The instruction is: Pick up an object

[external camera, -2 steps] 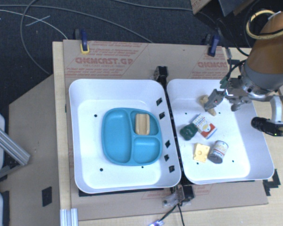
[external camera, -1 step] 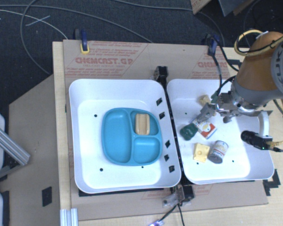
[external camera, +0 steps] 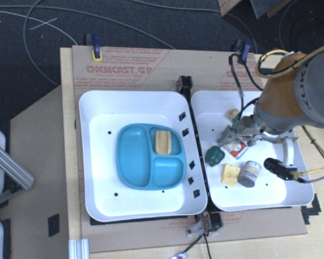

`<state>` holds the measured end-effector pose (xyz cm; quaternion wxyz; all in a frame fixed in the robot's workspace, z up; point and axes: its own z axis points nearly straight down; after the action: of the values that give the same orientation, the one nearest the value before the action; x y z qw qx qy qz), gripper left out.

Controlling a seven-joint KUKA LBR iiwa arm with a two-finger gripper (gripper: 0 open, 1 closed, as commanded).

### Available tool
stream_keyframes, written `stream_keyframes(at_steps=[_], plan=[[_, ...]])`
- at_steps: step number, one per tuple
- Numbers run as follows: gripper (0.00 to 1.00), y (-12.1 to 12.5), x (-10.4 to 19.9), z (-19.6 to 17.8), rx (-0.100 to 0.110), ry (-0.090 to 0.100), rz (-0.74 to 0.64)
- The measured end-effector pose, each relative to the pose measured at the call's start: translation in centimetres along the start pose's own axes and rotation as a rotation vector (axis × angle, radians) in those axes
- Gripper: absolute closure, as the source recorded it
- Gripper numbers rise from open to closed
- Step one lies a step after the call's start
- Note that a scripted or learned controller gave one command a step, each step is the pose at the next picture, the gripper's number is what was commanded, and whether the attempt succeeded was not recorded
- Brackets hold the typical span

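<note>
My gripper (external camera: pixel 227 137) hangs low over the middle of the right bin (external camera: pixel 270 198). Directly beneath and beside it lies a small red and white item (external camera: pixel 238 149), partly covered by the gripper. A dark green rounded object (external camera: pixel 215 155) rests just to the lower left of the gripper, near the bin's left wall. In front of these lie a yellow wedge-like block (external camera: pixel 230 174) and a small silver can (external camera: pixel 250 173) on its side. A small pale object (external camera: pixel 233 114) sits behind the gripper, toward the back of the bin.
The left bin (external camera: pixel 94 144) holds a blue divided plate (external camera: pixel 135 158) with a tan block (external camera: pixel 162 142) in its upper right compartment. A black divider with clips (external camera: pixel 192 144) runs between the bins. The arm's orange band (external camera: pixel 283 88) overhangs the right bin's back right.
</note>
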<state>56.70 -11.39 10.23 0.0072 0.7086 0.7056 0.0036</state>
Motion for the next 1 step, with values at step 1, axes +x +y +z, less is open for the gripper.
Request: stream_keyframes(at_steps=[1], plan=[[0.00,0.24,-0.12,1.33,0.009,0.002,-0.004]])
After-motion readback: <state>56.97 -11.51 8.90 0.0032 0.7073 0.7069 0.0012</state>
